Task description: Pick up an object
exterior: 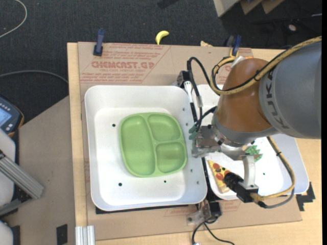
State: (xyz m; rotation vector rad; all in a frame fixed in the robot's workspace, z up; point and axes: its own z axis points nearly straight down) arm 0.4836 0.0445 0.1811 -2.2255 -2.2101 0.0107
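A green divided plate lies flat in the middle of the left bin. In the right bin, a toy pizza slice rests near the front left corner, and a small green and red item peeks out beside the wrist. My gripper is low over the ridge between the two bins, just right of the plate and just above the pizza slice. The orange wrist hides most of the right bin.
The bins sit on a brown board with blue clamps at its back edge. A yellow banana-shaped object lies behind the board. Black cables loop over the bins' shared rim.
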